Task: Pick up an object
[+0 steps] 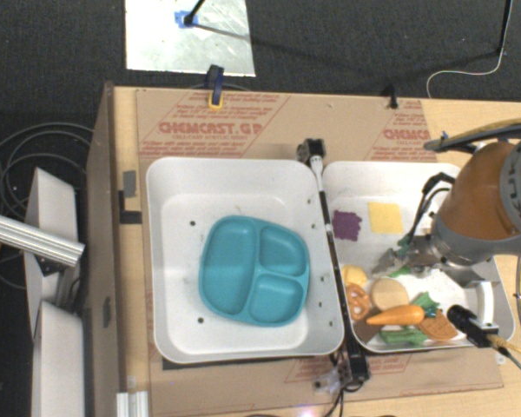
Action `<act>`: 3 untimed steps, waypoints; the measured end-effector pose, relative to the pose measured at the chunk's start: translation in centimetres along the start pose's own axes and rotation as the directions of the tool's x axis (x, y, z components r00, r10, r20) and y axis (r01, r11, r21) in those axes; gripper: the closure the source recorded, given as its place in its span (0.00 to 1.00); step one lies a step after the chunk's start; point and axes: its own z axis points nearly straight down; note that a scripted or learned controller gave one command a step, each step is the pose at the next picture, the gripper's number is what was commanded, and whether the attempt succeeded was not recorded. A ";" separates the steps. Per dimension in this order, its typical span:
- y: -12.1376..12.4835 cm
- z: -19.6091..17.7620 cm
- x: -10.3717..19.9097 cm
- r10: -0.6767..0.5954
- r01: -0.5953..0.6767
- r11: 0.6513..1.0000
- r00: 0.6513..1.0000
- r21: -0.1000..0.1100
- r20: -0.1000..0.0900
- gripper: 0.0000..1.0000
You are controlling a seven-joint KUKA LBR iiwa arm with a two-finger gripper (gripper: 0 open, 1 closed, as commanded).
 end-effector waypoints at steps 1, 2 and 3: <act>-0.2 -0.1 -1.9 -0.002 0.002 1.000 1.000 -0.006 0.002 0.00; 8.8 -0.2 1.7 -0.012 0.012 1.000 1.000 -0.015 0.002 0.00; 3.4 0.0 1.9 -0.002 0.002 1.000 1.000 -0.001 0.000 0.00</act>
